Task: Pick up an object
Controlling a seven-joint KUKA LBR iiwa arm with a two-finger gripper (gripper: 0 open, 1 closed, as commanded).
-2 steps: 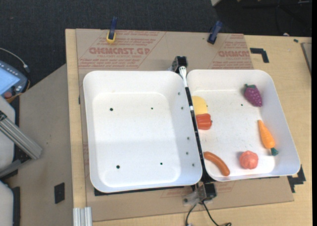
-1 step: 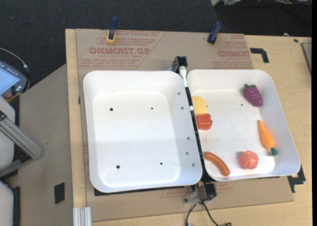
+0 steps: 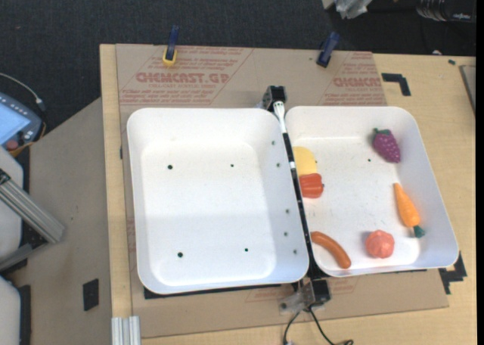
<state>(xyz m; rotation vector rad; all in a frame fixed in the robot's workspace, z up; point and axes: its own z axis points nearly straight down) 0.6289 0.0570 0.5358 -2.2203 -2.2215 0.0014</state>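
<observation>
Nothing picked: my claw (image 3: 355,4), grip state unreadable, hangs beyond the right bin (image 3: 355,128) holding grapes (image 3: 386,144), carrot (image 3: 406,208), sausage (image 3: 330,248).

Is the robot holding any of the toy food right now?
No. The end effector hangs beyond the bins with nothing in it. The grapes, carrot and sausage all lie in the right bin.

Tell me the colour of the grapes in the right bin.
Purple: the grapes lie near the far right corner of the right bin, clearest in the camera view.
</observation>
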